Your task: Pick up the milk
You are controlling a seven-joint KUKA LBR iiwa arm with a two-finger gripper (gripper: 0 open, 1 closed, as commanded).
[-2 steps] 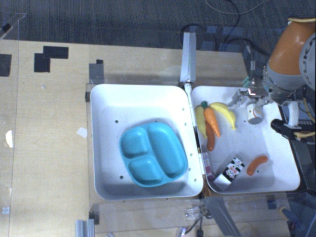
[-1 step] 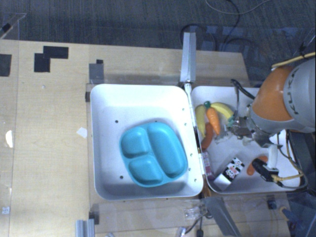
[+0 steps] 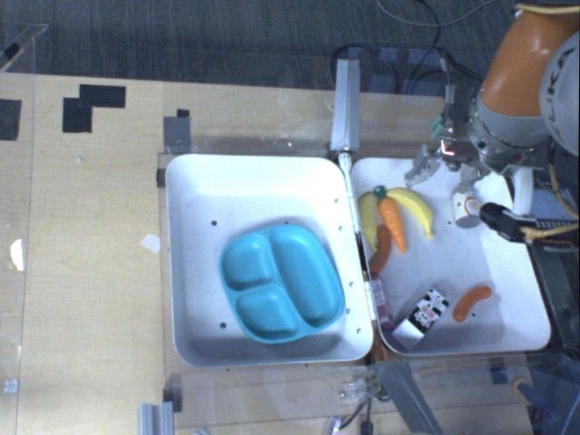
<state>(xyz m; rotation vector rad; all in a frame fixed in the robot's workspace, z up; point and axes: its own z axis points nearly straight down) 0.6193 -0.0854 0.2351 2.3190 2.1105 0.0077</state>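
Observation:
The milk (image 3: 426, 314) is a small white carton with black cow patches. It lies on its side near the front wall of the right bin (image 3: 507, 270). My gripper (image 3: 446, 155) hangs over the bin's back edge, well behind the carton and slightly to its right. Nothing shows in its grasp. The grey arm with its orange band (image 3: 530, 53) comes in from the upper right.
A yellow banana (image 3: 414, 208), an orange carrot (image 3: 391, 219) and a brown sausage (image 3: 381, 248) lie by the right bin's left wall. An orange sausage (image 3: 472, 302) lies right of the carton. A small white-and-orange object (image 3: 465, 207) sits below the gripper. The left bin (image 3: 199, 198) holds a blue divided plate (image 3: 282, 282).

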